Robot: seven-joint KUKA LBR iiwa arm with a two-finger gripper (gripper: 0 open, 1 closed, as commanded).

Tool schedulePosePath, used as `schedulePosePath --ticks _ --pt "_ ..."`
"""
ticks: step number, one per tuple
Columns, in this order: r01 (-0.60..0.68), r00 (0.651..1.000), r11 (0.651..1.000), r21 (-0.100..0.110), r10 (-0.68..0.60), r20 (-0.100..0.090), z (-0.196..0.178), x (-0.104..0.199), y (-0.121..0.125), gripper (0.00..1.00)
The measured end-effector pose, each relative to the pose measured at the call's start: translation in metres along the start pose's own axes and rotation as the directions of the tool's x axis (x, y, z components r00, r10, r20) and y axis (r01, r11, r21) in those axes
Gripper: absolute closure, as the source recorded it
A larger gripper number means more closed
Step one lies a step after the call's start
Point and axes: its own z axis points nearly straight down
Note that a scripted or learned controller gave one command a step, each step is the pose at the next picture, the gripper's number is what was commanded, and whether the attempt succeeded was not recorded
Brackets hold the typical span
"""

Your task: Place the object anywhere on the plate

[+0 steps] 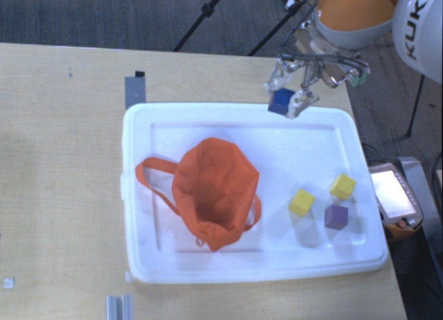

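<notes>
My gripper hangs over the far rim of the white bin, right of its middle. A small blue cube sits between its fingers, held above the bin's back edge. An orange cloth bag lies crumpled in the bin's left half, its mouth open toward me. I see no plate distinct from the bin.
Two yellow cubes and a purple cube rest in the bin's right front part. A grey bracket stands on the wooden bench behind the bin's left corner. A device with a pale screen sits off the bench's right edge.
</notes>
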Motion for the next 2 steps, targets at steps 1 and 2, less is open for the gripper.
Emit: schedulePosePath --ticks 1,2 --pt "-0.001 1.000 1.000 0.003 0.001 0.010 -0.012 -0.002 0.000 1.00" --pt "-0.002 1.000 1.000 0.006 0.002 0.021 -0.025 -0.005 0.000 1.00"
